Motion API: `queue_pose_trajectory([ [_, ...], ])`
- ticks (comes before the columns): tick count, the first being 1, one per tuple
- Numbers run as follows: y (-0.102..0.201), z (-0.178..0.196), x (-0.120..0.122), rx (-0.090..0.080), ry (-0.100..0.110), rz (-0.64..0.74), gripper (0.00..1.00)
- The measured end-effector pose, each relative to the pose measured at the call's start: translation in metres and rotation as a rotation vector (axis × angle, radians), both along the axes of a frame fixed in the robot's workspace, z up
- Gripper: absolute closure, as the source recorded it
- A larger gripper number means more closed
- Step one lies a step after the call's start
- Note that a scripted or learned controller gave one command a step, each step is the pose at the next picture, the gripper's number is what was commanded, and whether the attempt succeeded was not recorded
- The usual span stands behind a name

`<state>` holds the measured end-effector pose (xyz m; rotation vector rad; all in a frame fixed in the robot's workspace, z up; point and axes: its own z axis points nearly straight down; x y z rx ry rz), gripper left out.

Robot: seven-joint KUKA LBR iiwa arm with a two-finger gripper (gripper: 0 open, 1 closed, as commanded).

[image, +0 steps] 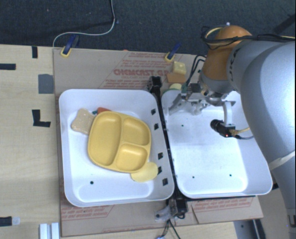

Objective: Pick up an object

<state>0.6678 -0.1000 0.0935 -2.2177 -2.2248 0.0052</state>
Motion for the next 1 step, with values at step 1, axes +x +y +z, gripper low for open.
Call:
queue_pose_trajectory([
  [1,-0.0646,0.0116,-0.0001,-0.001,-0.003,-0.006,0.0],
])
